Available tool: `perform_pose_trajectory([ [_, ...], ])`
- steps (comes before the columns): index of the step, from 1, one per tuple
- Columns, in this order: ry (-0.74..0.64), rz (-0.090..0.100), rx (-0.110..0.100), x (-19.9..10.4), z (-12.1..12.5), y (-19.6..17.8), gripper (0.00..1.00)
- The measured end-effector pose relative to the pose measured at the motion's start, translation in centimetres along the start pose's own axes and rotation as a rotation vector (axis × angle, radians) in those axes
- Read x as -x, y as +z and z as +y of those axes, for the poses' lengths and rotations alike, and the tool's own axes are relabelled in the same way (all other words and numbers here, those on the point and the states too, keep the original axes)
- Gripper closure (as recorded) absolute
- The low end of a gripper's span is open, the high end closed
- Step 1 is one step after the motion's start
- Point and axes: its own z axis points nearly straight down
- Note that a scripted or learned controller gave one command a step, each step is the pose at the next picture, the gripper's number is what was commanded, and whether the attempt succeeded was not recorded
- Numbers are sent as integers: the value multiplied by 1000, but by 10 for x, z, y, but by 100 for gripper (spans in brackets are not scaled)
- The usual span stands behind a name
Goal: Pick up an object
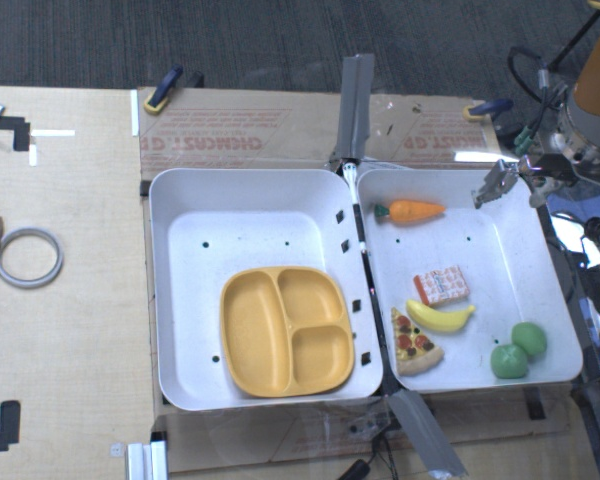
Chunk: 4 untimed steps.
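The right bin (pixel 480 238) holds a carrot (pixel 412 211) at its far left, a small red and white packet (pixel 441 286), a banana (pixel 440 316), a pizza slice (pixel 415 344) and two green round fruits (pixel 519 350) at the near right. My gripper (pixel 510 190) hangs over the far right corner of that bin, to the right of the carrot and apart from it. Its fingers (pixel 488 188) are spread open with nothing between them.
A yellow divided plate (pixel 285 330) lies in the left bin (pixel 180 268). A roll of tape (pixel 26 256) rests on the bench at the left. Blue clamps (pixel 163 89) hold the cardboard behind the bins. Cables hang at the right near the arm.
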Motion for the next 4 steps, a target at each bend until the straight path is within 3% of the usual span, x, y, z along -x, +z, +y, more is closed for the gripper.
perform_pose_trajectory([
  [1, 24, -1, 2, -45, 47, -59, 0],
  [2, 21, -3, 0, -45, 48, -67, 100],
  [3, 160, -1, 0, -76, 56, -76, 100],
  [4, 376, -1, 0, -20, 54, -173, 100],
])
